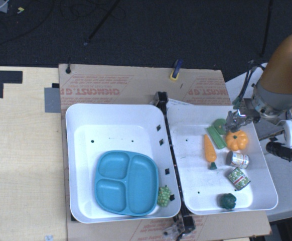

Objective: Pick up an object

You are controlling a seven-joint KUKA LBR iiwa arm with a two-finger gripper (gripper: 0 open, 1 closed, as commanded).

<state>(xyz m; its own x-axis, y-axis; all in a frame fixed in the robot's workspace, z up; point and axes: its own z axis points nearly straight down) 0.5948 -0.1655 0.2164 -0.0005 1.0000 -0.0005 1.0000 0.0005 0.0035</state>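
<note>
While the hand [235, 120], grip state unclear, hovers above, orange pepper [237, 140] crowds green pod [218, 132] and carrot [209, 148].

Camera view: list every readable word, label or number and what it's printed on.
Red print on the cardboard sheet under the bins: upside down here and blurred, not readable with confidence.
Labels on the small can and the green packet in the right bin: too small to read.
Nothing else legible.
</note>
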